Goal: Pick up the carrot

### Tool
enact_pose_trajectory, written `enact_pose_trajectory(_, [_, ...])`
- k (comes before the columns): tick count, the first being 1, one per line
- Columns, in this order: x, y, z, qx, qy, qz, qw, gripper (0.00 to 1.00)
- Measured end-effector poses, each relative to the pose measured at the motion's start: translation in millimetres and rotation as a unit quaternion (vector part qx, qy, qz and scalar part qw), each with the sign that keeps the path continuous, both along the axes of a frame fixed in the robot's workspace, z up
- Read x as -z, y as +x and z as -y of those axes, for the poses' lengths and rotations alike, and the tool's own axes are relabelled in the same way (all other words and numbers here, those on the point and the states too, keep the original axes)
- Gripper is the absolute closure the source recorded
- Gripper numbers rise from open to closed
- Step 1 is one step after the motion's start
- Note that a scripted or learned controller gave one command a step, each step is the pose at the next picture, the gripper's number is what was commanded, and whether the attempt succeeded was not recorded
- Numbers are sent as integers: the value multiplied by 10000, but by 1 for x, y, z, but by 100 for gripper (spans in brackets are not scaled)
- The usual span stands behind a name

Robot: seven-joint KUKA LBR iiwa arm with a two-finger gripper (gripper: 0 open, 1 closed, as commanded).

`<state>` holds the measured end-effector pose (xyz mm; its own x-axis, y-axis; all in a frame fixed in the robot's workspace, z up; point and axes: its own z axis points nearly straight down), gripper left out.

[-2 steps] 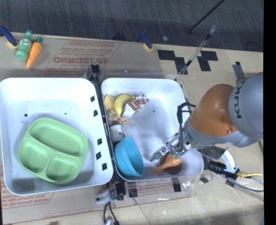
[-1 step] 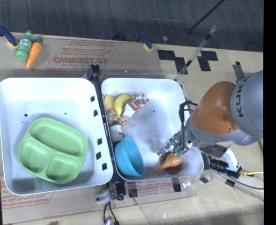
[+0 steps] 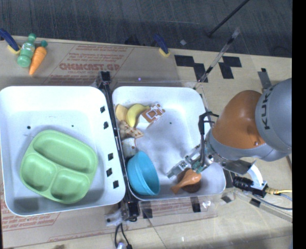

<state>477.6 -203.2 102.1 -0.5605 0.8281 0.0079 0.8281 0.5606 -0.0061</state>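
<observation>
An orange, tapered carrot [image 3: 187, 180] lies in the right bin [image 3: 163, 139] near its front right corner, its thin end pointing left toward the front wall. My gripper [image 3: 190, 165] hangs just above and behind the carrot, touching or nearly touching its thick end. The grey arm with its orange band [image 3: 238, 126] reaches in over the bin's right rim. A second toy carrot [image 3: 37, 59] with a green top lies outside the bins on the cardboard at the far left back.
A blue bowl [image 3: 142, 174] lies tipped at the right bin's front left. Bananas [image 3: 131, 114] and small snack items [image 3: 153, 113] sit at its back left. A green divided plate [image 3: 58, 165] lies in the left bin [image 3: 17, 108]. Beside the far carrot stands a green bottle [image 3: 26, 53].
</observation>
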Motion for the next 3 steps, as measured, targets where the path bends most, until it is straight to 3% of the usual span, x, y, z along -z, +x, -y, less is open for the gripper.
enact_pose_trajectory(1, [-10, 1, 0, -57, -7, -6, 10000, 100])
enact_pose_trajectory(2, [-10, 1, 0, -52, -6, -6, 10000, 0])
enact_pose_trajectory(3, [10, -1, 5, 1138, -12, 12, 9935, 0])
